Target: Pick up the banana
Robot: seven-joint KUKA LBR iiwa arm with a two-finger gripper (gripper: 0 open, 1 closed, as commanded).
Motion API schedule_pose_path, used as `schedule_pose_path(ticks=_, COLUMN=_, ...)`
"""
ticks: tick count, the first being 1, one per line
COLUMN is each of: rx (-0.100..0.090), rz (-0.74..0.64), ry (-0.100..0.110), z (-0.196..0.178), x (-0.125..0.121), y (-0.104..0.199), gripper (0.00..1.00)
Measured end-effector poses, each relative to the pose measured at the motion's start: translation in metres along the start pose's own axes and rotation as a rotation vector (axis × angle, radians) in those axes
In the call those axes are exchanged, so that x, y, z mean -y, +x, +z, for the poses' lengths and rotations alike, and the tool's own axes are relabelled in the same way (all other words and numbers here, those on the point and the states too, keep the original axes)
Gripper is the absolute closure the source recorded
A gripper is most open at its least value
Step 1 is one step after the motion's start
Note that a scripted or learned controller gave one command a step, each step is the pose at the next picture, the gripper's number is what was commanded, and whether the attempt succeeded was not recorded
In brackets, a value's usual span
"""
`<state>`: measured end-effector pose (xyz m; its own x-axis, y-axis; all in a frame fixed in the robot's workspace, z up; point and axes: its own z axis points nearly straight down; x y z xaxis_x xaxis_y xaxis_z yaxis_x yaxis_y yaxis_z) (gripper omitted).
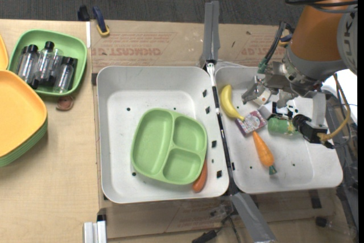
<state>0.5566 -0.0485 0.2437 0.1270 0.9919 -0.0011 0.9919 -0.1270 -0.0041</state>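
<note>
1. Banana (228, 102) lies in the right bin (318, 179), tucked against that bin's left wall near its eleven o'clock corner, curving from top to bottom with nothing resting on it. It is not yet lifted.

2. At the far left, off the bins, a stack of orange plates (20, 116) sits at nine o'clock of the bench, and above it a small green tray (75, 48) holds several dark-capped bottles (45, 65), all well apart from the task.

3. The left bin (114, 88) carries a green divided plate (169, 147) at its centre; an orange item (200, 179) pokes out from under the plate's five o'clock edge.

4. Right of the banana, a purple packet (251, 121) lies just beside its lower tip, a toy carrot (264, 152) points toward five o'clock, and a green object (280, 125) sits at three o'clock of the packet.

5. The gripper (260, 90) hangs over the right bin at about two o'clock of the banana, near it but apart. Its fingers appear spread with nothing between them, which suits an approach rather than a hold.

6. Judging from this, the next move would need a shift toward nine o'clock; the nearby wall and packet may crowd the fingers.
</note>
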Motion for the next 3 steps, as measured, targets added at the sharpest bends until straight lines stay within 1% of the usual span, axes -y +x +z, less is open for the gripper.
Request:
schedule_pose_path(ticks=1, rx=0.000, rz=0.106, ry=0.001, z=0.011, x=0.045, y=0.038, gripper=0.00)
schedule_pose_path(ticks=2, rx=0.001, rz=0.271, ry=-0.002, z=-0.025, x=0.055, y=-0.012, gripper=0.00)
schedule_pose_path(ticks=3, rx=0.002, rz=0.402, ry=0.000, z=-0.014, x=-0.027, y=0.039, gripper=0.00)
